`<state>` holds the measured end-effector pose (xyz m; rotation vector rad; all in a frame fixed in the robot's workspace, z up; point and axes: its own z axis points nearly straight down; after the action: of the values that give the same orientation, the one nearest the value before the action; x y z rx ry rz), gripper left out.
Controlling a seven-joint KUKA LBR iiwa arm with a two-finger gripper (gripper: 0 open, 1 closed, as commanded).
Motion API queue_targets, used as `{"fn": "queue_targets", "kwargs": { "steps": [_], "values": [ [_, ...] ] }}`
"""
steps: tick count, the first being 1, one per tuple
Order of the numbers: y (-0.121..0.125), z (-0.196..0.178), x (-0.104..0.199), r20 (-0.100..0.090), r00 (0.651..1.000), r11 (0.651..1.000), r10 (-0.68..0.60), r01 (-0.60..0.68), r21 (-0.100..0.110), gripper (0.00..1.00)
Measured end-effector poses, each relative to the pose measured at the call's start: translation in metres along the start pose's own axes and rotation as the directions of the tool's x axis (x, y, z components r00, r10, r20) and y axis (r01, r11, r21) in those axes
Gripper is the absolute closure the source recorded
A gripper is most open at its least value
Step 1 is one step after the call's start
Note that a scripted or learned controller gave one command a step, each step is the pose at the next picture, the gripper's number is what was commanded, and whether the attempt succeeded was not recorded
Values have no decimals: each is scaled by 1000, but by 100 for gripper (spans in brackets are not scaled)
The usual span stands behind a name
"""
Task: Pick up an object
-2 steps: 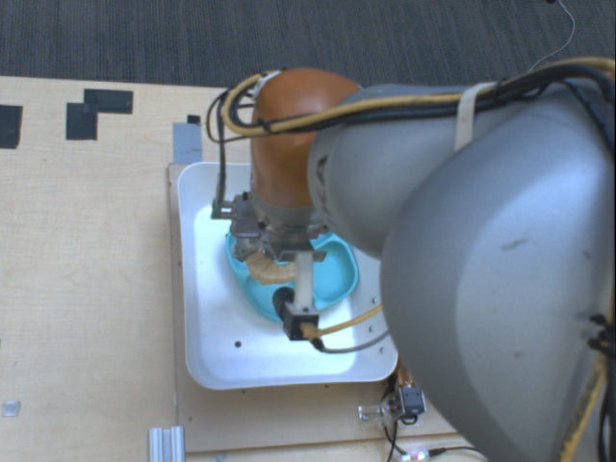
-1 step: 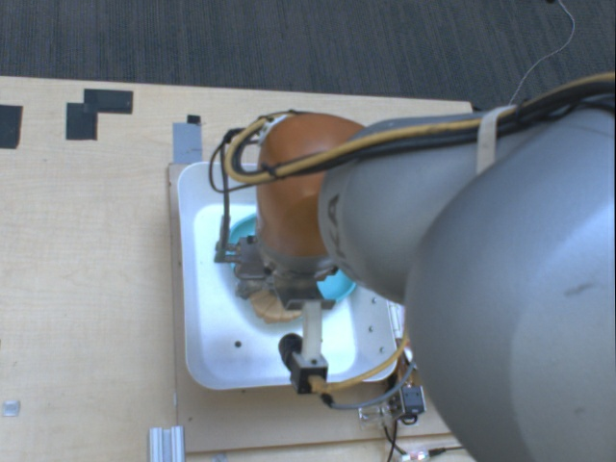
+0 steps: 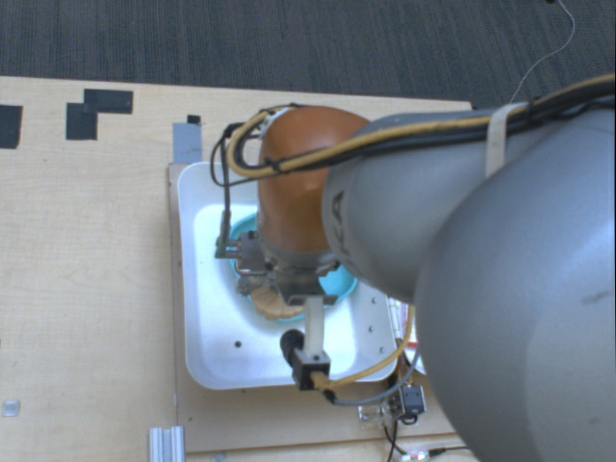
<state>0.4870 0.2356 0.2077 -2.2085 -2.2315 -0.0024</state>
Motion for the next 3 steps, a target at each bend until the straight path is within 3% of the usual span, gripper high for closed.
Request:
{"fn": "queue_targets", "kwargs": {
  "steps": [1, 2, 3],
  "values": [
    [1, -10, 1, -2, 1000, 1000, -5, 5, -1, 100],
    [-1, 37, -1, 2, 1000, 1000, 8, -9, 1, 100],
    [0, 26, 0, 1, 1000, 1000, 6, -6, 1, 100]
  ]
}}
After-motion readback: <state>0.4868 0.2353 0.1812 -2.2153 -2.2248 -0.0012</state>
